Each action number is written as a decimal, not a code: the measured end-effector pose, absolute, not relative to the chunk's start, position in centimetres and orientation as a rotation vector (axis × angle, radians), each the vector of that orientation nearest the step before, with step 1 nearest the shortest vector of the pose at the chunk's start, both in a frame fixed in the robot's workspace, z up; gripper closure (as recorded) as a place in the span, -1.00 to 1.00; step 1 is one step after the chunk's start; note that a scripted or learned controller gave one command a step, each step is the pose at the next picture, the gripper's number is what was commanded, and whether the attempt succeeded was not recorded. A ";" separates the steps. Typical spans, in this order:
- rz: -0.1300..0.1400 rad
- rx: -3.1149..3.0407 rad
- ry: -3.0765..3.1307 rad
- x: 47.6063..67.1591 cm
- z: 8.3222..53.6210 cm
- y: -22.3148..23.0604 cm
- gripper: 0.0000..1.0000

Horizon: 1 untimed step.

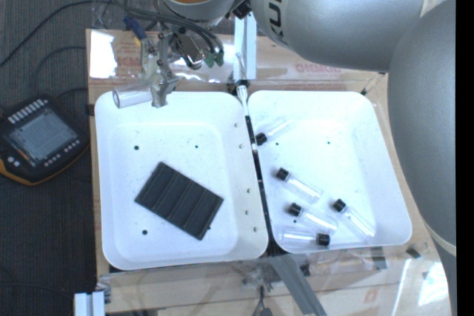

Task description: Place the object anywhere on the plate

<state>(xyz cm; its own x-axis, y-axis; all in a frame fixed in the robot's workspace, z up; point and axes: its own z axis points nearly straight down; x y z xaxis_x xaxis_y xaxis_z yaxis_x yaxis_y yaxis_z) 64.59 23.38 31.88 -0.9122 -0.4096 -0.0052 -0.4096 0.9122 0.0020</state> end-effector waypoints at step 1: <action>0.013 -0.656 3.064 64.6 32.9 23.5 1.00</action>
<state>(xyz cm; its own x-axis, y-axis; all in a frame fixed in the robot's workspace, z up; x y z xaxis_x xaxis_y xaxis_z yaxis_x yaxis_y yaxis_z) 64.62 23.53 32.88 -0.9122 -0.4096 -0.0096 -0.4097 0.9122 0.0064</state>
